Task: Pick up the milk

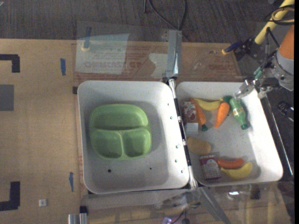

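Two small red-and-white cartons lie in the right bin (266,143), and I cannot tell which one is the milk. One carton (189,112) lies by the bin's left wall near the back. The other carton (210,166) lies near the front, beside a carrot. My gripper (252,91) hangs over the bin's back right corner, just right of a green bottle (238,112). Its fingers look open with nothing between them. It is well apart from both cartons.
The right bin also holds a banana (209,104), two carrots (222,115) (200,117), a tan slice (199,146), another carrot (231,163) and a banana (238,171). A green divided plate (120,131) sits in the left bin (93,171). Cables and a yellow tool (273,20) are at the back right.
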